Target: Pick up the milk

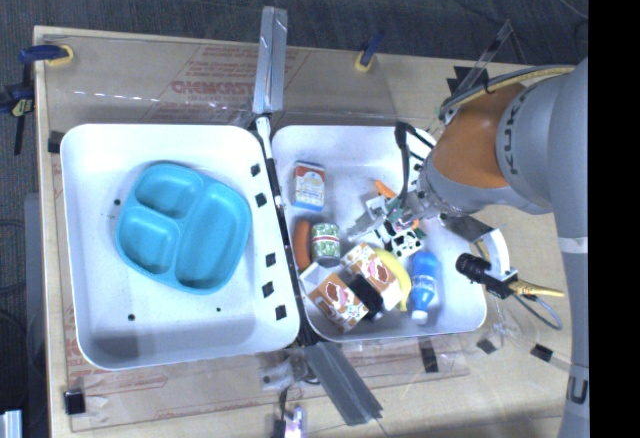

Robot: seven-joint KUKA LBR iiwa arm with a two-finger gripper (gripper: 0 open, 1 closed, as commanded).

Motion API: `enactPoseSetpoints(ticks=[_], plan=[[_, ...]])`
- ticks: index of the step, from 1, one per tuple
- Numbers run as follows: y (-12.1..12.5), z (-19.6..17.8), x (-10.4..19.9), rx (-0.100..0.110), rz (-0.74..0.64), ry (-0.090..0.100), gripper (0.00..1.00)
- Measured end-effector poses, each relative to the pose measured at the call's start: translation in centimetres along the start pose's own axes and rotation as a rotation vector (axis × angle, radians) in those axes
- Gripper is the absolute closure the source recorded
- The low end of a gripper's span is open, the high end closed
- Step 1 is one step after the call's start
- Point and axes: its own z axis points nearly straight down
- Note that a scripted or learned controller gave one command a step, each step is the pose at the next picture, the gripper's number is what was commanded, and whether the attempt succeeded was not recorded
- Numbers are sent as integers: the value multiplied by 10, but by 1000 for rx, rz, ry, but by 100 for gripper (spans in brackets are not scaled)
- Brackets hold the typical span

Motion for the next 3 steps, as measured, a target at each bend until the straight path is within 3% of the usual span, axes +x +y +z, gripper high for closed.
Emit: enactPoseSetpoints(ticks=[1, 2, 3], plan=[[4, -15, -2, -8, -5, -7, 100], [4, -14, -2, -7, -7, -6, 0], [5, -25, -3, -8, -11, -9, 100]])
